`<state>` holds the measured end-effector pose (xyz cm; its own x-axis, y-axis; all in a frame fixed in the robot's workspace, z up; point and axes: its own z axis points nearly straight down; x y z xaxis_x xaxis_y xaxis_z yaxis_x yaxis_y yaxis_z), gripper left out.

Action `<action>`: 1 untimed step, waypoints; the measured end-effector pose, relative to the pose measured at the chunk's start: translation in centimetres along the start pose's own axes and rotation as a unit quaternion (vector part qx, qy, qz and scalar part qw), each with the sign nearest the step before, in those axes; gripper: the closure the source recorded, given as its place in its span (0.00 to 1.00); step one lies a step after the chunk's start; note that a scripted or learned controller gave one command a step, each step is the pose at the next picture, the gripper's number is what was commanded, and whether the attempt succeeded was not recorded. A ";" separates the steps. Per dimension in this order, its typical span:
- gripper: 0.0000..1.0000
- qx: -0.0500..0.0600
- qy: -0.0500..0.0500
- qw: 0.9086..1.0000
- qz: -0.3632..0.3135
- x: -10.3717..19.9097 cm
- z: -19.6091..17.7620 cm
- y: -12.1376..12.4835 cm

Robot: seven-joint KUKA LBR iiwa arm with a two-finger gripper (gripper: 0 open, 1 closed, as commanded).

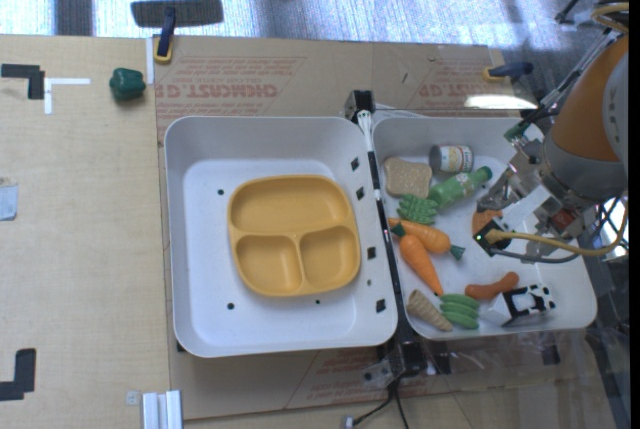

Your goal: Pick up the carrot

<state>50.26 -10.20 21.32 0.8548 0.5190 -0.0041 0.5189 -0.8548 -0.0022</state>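
Note:
Two orange carrots lie in the right bin point(570, 317), near its left wall. One carrot point(430, 237) lies crosswise with a green tip at each end. The other carrot point(421, 265) slants just below it, touching it. My gripper point(499, 205) hangs over the right half of that bin, right of the carrots and apart from them. A small orange piece point(486, 220) shows right at the gripper's lower end; I cannot tell what it is.
The right bin also holds a bread slice point(408, 177), a can point(452, 158), a green bottle point(462, 185), leafy greens point(418, 210), an orange sausage shape point(492, 288), green pods point(460, 309), a cone point(427, 310) and a black-and-white toy point(528, 302). A yellow divided plate point(294, 234) lies in the left bin point(190, 217).

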 end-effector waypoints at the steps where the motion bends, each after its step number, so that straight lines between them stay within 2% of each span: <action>1: 0.00 0.002 -0.001 0.992 0.129 0.9 7.0 -0.6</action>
<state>50.64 -9.20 14.30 0.9589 0.2835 -0.0070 0.2835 -0.9590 -0.0056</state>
